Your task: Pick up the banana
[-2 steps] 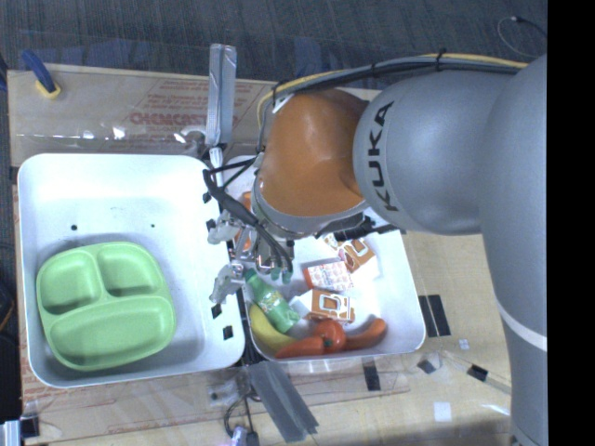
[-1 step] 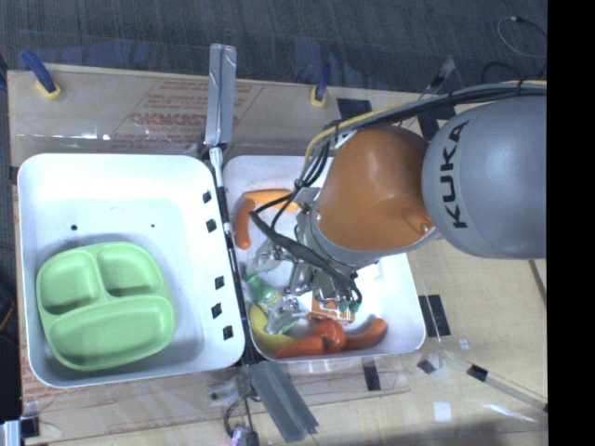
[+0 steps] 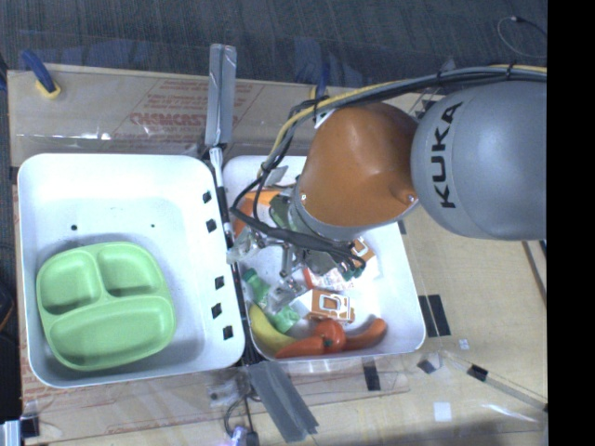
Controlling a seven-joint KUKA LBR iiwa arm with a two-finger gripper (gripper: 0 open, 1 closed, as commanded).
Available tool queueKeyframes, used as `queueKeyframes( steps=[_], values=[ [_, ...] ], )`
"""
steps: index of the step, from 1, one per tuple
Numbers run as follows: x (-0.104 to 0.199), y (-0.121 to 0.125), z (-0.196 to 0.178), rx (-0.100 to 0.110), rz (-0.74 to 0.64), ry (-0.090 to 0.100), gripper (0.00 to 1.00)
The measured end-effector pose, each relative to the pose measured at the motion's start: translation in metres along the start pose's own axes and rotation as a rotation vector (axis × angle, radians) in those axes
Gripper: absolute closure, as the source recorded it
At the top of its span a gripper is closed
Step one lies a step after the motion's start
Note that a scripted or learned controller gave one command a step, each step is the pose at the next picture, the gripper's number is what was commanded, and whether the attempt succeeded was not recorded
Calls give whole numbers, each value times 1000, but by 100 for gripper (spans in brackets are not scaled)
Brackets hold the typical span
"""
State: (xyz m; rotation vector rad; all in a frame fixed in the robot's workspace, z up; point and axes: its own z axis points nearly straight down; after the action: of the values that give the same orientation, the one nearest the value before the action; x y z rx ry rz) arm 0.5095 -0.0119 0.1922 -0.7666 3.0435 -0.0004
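Observation:
The banana [image 3: 262,329] lies at the near left corner of the right bin [image 3: 406,297], its yellow curve partly covered by a small green item [image 3: 284,318] and a red pepper [image 3: 327,341]. My gripper [image 3: 283,279] hangs low in the same bin, just above and behind the banana, under the orange wrist band [image 3: 358,170]. Nothing can be seen held in it. The arm hides much of the bin's middle and back.
A green divided plate [image 3: 104,301] sits in the left bin [image 3: 112,179]. In the right bin there are also an orange item [image 3: 263,202] at the back left and a small orange-and-white packet [image 3: 332,303]. A ridge with black clips [image 3: 219,268] separates the bins.

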Motion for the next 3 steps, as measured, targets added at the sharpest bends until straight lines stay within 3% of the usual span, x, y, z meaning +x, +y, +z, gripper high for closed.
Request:
queueKeyframes(
  steps=[1,2,3],
  values=[
    [-82,-57,-173,3,-71,-3,0],
    [-41,-36,-3,-2,-113,3,0],
    [45,-80,50,-2,-83,3,0]
  ],
)
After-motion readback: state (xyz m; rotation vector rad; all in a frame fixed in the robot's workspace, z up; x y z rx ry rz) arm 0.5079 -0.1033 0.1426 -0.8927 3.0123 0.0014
